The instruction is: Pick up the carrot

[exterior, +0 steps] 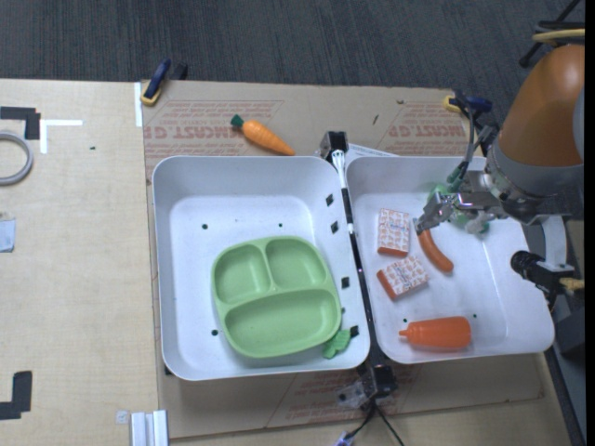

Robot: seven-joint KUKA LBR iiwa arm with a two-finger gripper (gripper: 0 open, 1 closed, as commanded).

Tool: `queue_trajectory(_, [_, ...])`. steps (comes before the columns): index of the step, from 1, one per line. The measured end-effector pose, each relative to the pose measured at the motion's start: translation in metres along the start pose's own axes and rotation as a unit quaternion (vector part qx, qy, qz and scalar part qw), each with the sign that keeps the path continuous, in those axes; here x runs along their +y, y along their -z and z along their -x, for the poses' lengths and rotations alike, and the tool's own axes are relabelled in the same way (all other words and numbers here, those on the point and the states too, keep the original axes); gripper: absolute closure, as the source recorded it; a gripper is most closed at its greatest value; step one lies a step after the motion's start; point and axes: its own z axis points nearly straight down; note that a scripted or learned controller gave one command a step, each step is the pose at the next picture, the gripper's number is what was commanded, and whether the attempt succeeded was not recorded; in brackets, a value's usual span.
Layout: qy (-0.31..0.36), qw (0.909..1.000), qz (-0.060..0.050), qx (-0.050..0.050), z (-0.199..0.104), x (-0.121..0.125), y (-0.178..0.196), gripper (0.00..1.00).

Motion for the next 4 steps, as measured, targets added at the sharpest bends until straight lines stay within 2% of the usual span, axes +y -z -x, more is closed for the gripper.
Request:
queue_trajectory(1, [0.03,0.9995,0.005,-0.001,0.001,0.015,-0.11,0.0])
queue_trajectory(2, [0.029,0.9996,0.004,-0.001,0.001,0.015,-0.101,1.0])
queue_trajectory(3, [0.155,0.9878,0.001,0.0,0.059,-0.057,-0.073,1.0])
queue_trajectory(4, [0.188,0.9822,0.002,-0.002,0.091,-0.074,0.055,1.0])
